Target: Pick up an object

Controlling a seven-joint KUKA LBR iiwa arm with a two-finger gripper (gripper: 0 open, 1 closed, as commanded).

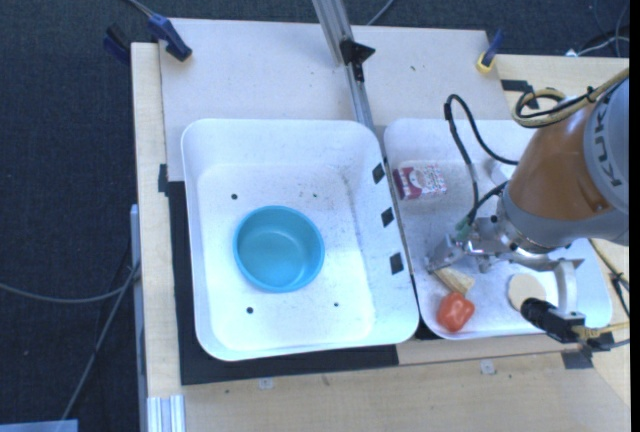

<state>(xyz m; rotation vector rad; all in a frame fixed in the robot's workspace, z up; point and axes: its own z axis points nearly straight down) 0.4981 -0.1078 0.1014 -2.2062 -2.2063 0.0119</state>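
The camera looks down on a light tabletop point(260, 60) with two white bins side by side. The left bin point(290, 145) has a round blue bowl point(279, 248) sitting in it, a bit left of the middle. The right bin point(425, 135) has more things in it. Near its top there is a small dark red packet point(419, 181) with a white label, lying flat. Low down by the front edge there is a red-orange toy point(455, 311), and just above it a little tan piece point(455, 279) that looks like a wedge. To the right of those there is a pale round thing point(521, 290), partly hidden by the arm. The grey arm with its orange band point(555, 170) comes in from the right and bends down into the right bin. Its end effector point(466, 245) is low, right above the tan piece and near the red-orange toy. It is hard to tell how wide it is open, and nothing can be seen held in it. A blue clamp point(168, 35) grips the tabletop at the back left corner, and a yellow one point(488, 55) at the back right.
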